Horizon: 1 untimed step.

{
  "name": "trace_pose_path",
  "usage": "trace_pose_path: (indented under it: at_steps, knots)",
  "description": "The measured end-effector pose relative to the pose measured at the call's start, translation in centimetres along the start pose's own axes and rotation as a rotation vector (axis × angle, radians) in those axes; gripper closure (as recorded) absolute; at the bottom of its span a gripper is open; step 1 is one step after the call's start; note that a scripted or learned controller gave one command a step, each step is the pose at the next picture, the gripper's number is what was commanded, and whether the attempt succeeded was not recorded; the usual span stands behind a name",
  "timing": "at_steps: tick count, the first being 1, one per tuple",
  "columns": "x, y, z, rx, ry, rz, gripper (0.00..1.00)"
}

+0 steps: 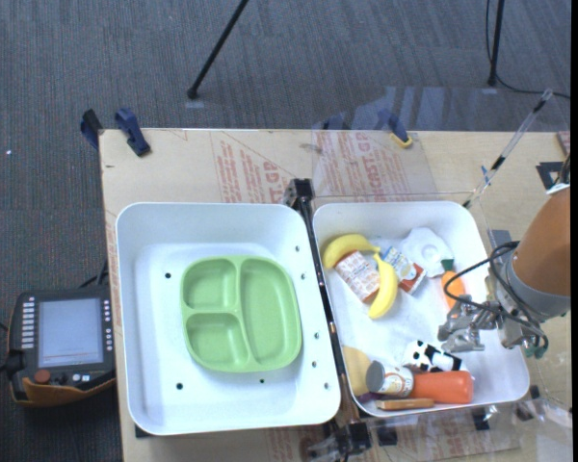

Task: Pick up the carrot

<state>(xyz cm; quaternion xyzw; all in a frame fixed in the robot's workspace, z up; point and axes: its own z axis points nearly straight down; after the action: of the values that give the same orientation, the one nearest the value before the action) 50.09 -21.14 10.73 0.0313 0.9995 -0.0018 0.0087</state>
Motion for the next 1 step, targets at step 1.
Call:
trace_pose_path:
  at_steps: [1]
  knots:
    - [0.38,0.14,0.46,-0.004,0.012,-0.001,0.00]
